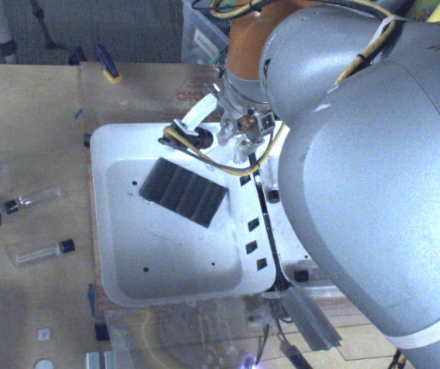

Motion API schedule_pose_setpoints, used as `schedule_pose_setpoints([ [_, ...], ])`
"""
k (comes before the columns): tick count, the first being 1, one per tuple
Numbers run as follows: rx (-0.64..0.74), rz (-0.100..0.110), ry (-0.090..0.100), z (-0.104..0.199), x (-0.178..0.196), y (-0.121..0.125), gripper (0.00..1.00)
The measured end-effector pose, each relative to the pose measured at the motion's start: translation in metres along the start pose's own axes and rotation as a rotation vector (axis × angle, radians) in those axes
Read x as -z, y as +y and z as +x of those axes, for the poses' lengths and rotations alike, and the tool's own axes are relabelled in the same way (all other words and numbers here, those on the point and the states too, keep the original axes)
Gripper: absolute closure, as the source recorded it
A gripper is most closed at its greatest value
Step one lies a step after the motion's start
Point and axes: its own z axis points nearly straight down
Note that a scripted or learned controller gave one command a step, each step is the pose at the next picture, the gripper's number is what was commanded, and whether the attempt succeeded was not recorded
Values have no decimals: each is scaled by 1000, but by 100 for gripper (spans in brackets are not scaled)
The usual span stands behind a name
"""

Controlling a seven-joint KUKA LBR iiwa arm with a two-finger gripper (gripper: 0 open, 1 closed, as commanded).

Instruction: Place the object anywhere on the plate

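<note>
A dark ribbed rectangular slab lies flat and skewed in the far half of the left white bin. My gripper hangs over the bin's far right corner, just past the slab's right end, with white and yellow cabling wrapped around the wrist. The big grey arm with its orange band covers the right bin and hides whatever is under it. I cannot make out any object in the gripper.
Several clear vials with dark caps lie on the wooden bench left of the bin. A blue clamp sits at the back left, and a plastic crate with cables stands behind the bins.
</note>
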Motion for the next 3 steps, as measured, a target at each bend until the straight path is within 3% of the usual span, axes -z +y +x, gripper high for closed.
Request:
schedule_pose_setpoints([
  [1,-174,0,0,15,-24,-59,100],
  [2,368,1,-5,36,56,-90,100],
  [3,-118,-1,1,28,158,-91,100],
])
